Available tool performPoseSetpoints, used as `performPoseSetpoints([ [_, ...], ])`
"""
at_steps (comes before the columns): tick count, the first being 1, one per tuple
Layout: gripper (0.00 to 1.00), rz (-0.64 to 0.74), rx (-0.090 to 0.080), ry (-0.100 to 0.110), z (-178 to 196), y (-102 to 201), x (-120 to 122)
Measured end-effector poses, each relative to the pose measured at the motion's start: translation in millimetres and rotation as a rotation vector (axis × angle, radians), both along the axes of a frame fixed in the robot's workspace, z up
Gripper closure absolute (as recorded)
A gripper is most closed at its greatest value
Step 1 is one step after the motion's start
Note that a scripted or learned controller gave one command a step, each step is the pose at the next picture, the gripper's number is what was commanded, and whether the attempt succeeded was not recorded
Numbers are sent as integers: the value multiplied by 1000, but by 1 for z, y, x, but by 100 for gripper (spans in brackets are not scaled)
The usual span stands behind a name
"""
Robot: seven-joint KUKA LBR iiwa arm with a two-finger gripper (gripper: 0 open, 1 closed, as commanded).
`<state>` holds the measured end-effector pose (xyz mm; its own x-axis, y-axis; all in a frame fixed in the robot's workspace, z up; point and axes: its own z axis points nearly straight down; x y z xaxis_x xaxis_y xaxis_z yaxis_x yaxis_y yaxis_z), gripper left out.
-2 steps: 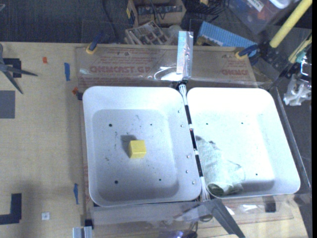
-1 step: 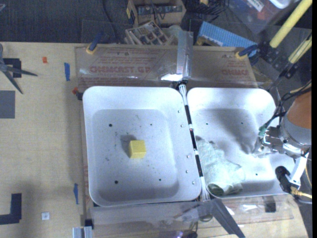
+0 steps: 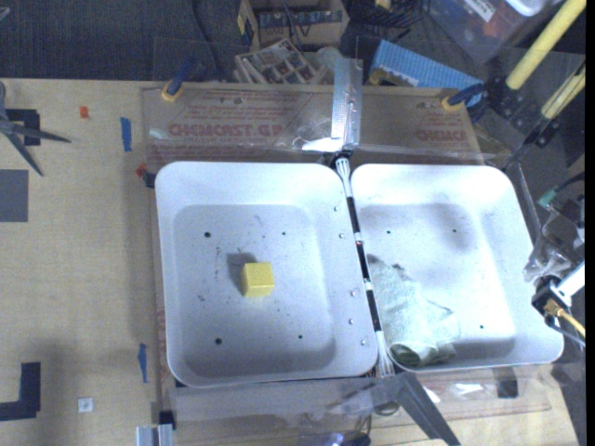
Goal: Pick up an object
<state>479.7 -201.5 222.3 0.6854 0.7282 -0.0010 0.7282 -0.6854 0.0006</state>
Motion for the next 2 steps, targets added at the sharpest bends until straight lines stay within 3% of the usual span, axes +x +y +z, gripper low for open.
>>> performPoseSetpoints([
  [1, 100, 254, -1, -1, 111, -9, 0],
  [2, 100, 254, -4, -2, 121, -10, 1],
])
